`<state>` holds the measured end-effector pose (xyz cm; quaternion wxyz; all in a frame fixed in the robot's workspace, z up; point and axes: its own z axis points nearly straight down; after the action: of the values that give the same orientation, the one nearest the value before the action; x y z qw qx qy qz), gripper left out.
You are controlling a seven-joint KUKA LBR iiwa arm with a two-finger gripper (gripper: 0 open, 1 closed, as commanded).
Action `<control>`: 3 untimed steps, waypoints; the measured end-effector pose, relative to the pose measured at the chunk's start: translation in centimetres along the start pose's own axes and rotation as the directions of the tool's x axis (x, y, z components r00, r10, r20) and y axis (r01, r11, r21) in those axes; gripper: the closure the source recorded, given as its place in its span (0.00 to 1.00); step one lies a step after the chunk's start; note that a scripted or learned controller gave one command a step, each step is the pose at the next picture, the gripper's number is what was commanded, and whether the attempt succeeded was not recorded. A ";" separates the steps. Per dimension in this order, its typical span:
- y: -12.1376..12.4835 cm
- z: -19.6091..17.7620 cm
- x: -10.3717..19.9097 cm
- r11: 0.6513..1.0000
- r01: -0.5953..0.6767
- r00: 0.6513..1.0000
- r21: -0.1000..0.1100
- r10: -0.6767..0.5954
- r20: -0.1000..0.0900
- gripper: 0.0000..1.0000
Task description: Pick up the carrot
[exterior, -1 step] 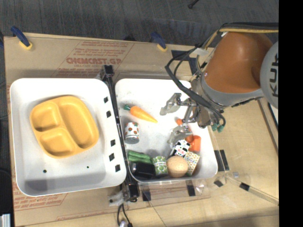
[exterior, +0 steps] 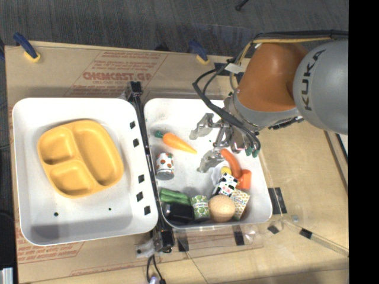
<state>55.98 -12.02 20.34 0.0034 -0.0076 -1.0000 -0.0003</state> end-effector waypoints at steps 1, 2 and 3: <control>-0.1 11.2 -6.2 0.980 -0.197 0.980 -0.001 0.197 0.000 0.00; 0.6 10.6 -7.6 0.854 -0.520 0.854 0.007 0.520 0.024 0.00; 1.2 11.0 -7.5 0.664 -0.748 0.664 -0.006 0.748 0.008 0.00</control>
<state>63.47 -10.93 9.33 -0.0018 -0.4170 -0.9089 0.0001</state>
